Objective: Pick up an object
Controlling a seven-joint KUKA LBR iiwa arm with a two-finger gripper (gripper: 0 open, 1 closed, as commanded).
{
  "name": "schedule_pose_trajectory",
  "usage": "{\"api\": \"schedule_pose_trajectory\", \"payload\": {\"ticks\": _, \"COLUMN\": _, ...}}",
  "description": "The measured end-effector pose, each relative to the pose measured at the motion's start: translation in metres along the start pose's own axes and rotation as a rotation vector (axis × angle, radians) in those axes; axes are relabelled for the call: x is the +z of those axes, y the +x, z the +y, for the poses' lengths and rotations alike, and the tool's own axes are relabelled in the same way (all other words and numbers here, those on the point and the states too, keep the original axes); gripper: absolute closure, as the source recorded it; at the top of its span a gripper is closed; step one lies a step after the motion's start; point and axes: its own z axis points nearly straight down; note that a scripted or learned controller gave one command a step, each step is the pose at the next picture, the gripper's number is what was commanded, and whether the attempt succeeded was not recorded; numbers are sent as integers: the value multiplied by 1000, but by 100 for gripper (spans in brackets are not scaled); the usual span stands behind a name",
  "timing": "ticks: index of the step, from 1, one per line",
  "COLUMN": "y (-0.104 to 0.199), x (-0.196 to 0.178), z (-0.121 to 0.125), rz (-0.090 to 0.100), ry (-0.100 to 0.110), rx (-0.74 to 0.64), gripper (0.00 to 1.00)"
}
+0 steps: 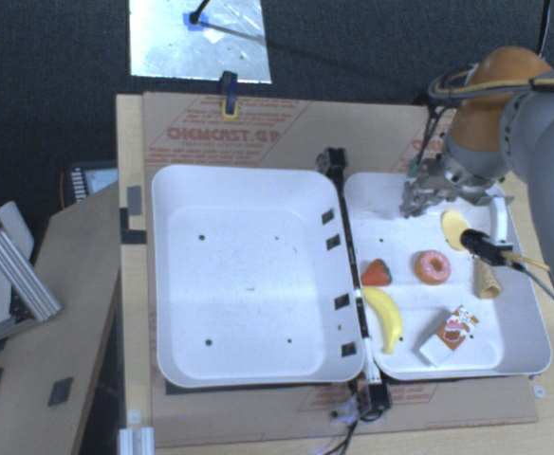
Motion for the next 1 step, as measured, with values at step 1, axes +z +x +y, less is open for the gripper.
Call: {"api": "schedule_pose_trajectory", "payload": {"ticks": 1, "y": 44, "x": 28, "z": 0, "rz": -3, "ry": -8, "rx": 1, "gripper": 100}}
